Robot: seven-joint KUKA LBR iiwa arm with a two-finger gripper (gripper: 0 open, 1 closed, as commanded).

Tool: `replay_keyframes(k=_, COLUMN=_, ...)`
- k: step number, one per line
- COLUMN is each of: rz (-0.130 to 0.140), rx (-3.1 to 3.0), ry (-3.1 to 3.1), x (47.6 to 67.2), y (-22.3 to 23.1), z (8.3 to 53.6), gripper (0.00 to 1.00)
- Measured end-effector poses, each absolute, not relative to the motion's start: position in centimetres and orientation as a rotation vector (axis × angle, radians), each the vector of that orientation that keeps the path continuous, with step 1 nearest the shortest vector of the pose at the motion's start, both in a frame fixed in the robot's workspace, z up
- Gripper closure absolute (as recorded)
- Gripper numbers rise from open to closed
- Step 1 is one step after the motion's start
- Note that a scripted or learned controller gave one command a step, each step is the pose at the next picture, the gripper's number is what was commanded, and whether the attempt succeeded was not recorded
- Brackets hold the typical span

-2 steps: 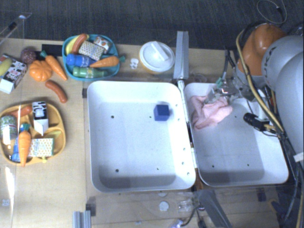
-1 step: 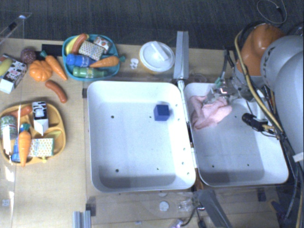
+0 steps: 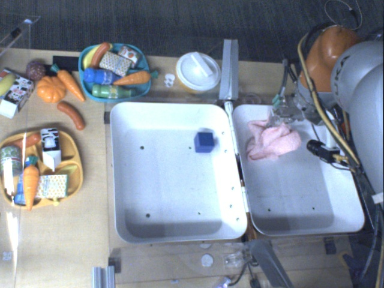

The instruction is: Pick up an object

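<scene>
Overhead, gripper [image 3: 287, 110] hangs at upper edge of right bin [image 3: 312, 221], touching top of pink crumpled cloth [image 3: 273, 141]; cloth spreads down-left from it toward frame centre; finger state impossible to tell; blue cube [image 3: 204, 141] sits in left bin [image 3: 162, 215].

left bin [image 3: 150, 221] open floor, blue cube [image 3: 204, 141] alone

We look down from a single fixed camera mounted above the bench, tilted at a slant so the dark floor appears along the top of the frame. We see both white bins whole: the left bin [image 3: 174, 221] near centre, the right bin [image 3: 306, 212] beside it. The arm [image 3: 360, 83] enters from the right. The wooden bench top [image 3: 90, 245] extends to the left edge.
</scene>
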State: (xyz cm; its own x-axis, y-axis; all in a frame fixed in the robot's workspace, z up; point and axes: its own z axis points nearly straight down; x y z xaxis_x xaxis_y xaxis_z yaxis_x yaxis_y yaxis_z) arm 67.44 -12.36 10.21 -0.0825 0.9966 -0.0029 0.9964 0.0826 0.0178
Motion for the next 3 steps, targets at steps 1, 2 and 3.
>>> replay_keyframes(k=1, rz=0.004, rx=1.848, ry=2.536, x=67.0, y=-5.3, z=18.5, gripper=1.0)
replay_keyframes(k=2, rz=0.003, rx=1.376, ry=2.821, x=67.0, y=-4.4, z=18.4, gripper=1.0)
replay_keyframes(k=3, rz=0.001, rx=1.796, ry=2.576, x=65.7, y=-4.7, z=18.6, gripper=1.0)
